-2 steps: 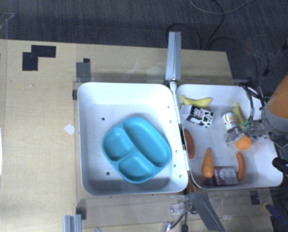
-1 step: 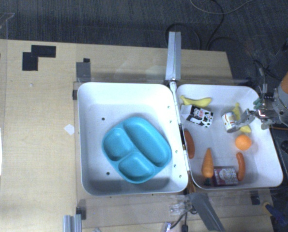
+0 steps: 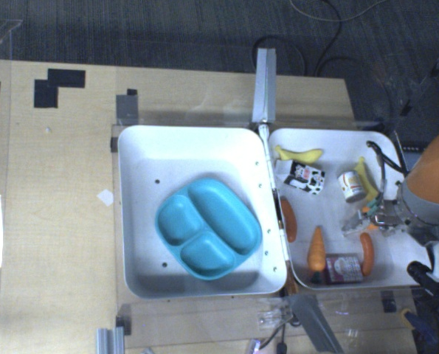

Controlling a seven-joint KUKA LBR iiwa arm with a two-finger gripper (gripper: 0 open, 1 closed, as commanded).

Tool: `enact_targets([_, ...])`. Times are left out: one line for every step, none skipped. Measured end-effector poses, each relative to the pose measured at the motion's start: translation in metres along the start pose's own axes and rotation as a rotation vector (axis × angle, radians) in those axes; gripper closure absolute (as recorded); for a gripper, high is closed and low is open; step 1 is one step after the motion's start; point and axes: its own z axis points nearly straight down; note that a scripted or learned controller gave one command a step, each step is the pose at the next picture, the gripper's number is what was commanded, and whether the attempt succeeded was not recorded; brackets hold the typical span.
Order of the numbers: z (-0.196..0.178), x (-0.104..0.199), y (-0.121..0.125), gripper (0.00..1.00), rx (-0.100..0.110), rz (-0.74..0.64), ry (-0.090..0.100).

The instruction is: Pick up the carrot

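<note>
Counter (image 3: 57, 220): pale wood-look top, smooth, matt, faint sheen at left edge
Two bins, left (image 3: 138, 198) and right (image 3: 330, 142): white plastic, smooth, softly glossy on the walls
Divided plate (image 3: 208, 227): blue plastic, smooth, satin sheen
Carrot (image 3: 317, 249): orange, smooth, plastic-looking, dull shine
Banana (image 3: 299, 154): yellow, smooth, plastic-looking
Small can (image 3: 351, 185): metal-look body, shiny
Two sausage-shaped pieces (image 3: 289, 221) (image 3: 366, 251): orange-red, glossy
Dark bottle (image 3: 344, 268): glossy, with a paper-like label
Upright bar between the bins (image 3: 265, 87): grey metal, brushed
Floor beyond the counter (image 3: 130, 21): dark, ribbed, matt
Arm shell (image 3: 434, 172): orange, smooth, glossy
</note>
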Motion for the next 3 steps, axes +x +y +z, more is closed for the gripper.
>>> enact_targets([-0.012,0.002,0.003,1.00,-0.007,-0.003,0.001])
enact_targets([-0.107,0.057,0.033,1.00,0.005,-0.006,0.002])
enact_targets([-0.021,0.056,0.047,1.00,0.009,-0.139,0.003])
